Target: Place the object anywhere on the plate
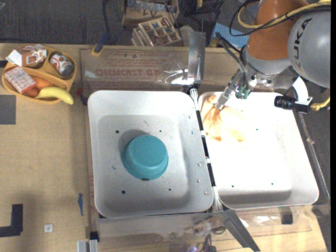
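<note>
A round teal plate [146, 156] lies in the middle of the left bin [105, 114]. My gripper [222, 101] hangs over the far left corner of the right bin [278, 167], slanting down and to the left from the grey and orange arm. Its tip is just above an orange-brown smear [212, 117] on the bin floor. I see no distinct loose object in either bin, and nothing shows at the gripper's tip. The gripper is well to the right of the plate, across the wall between the bins.
More orange stains [232, 135] mark the right bin's floor. A yellow tray [10, 82] with a banana and packets sits at the far left of the bench. A black cable end [286, 103] juts over the right bin's far side.
</note>
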`<state>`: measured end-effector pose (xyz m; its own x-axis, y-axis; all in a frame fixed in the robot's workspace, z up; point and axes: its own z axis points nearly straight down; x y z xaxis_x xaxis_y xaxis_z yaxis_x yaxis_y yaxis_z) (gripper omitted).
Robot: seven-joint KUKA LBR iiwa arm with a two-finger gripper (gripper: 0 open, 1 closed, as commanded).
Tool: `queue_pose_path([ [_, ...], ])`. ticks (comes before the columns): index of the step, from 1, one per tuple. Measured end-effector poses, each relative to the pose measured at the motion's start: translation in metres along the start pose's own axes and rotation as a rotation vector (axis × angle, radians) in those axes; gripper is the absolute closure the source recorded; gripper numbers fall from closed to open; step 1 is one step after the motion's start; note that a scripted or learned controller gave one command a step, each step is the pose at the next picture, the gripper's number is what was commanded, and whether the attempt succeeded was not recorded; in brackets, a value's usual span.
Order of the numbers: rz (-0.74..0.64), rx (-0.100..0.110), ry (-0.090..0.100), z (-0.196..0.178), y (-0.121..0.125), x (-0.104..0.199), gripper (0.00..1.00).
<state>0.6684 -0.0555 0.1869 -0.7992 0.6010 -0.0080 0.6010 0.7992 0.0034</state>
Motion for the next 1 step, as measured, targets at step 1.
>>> queue_pose_path([
  [1, 0.0, -0.001, 0.0, -0.0402, 0.0009, -0.002, 1.0],
])
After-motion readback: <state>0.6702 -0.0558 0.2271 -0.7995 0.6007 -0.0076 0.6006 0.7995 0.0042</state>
